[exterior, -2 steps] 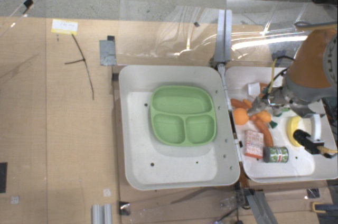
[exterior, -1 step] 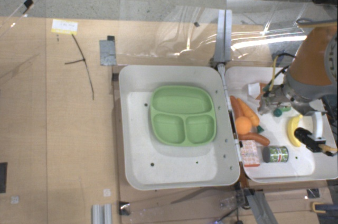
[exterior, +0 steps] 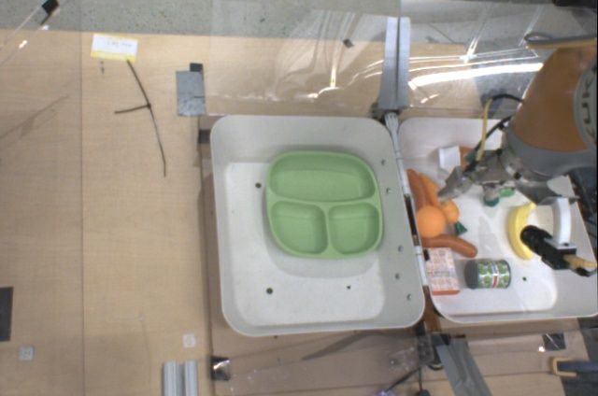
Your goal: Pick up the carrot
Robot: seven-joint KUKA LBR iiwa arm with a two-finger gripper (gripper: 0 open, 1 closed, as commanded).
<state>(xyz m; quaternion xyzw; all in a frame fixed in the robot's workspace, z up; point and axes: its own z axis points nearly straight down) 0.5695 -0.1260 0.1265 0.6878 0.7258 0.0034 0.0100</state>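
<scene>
Carrot [exterior: 422, 190] lies along the right bin's [exterior: 523, 310] left wall — pincer [exterior: 455, 182] poised beside it; whether open, I cannot tell.

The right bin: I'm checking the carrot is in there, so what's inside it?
Inside the right bin lie a carrot, an orange, a green can, a banana and a small carton. The arm covers the bin's upper right part.
</scene>
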